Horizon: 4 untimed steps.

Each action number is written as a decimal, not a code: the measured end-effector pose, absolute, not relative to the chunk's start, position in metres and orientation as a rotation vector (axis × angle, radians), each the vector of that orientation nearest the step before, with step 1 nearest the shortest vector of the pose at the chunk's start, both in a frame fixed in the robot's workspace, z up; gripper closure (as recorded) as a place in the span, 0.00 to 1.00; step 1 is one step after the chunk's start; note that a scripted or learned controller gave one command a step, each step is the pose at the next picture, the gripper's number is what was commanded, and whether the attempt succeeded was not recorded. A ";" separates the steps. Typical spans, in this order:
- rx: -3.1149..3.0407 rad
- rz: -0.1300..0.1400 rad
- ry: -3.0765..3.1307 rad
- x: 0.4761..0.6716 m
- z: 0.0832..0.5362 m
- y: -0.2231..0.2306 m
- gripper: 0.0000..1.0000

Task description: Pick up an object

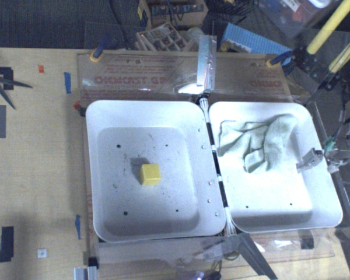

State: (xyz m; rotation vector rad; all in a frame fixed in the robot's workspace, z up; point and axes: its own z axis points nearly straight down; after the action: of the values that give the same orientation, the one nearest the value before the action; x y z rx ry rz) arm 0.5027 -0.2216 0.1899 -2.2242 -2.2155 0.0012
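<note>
The cloth [261, 140] lies crumpled in the right bin [324, 214], just left of what may be the gripper [319, 158] at its right rim; its opening I cannot tell.

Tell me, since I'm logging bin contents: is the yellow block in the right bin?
No, the yellow block lies in the left bin; the right bin holds a crumpled cloth.

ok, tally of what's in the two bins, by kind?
Yellow block: 1, in the left bin
Pale crumpled cloth: 1, in the right bin
Total: 2
</note>
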 end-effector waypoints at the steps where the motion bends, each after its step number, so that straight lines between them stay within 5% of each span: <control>1: -2.112 -0.001 -2.328 0.489 0.236 -0.202 0.00; 3: -1.749 0.000 -2.607 0.479 0.093 -0.171 0.00; 4: -2.034 -0.019 -2.391 0.484 0.088 -0.217 0.00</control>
State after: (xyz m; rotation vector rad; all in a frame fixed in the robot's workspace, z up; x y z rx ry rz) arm 0.4841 -0.2168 0.0880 -2.0342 -2.3909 -0.0191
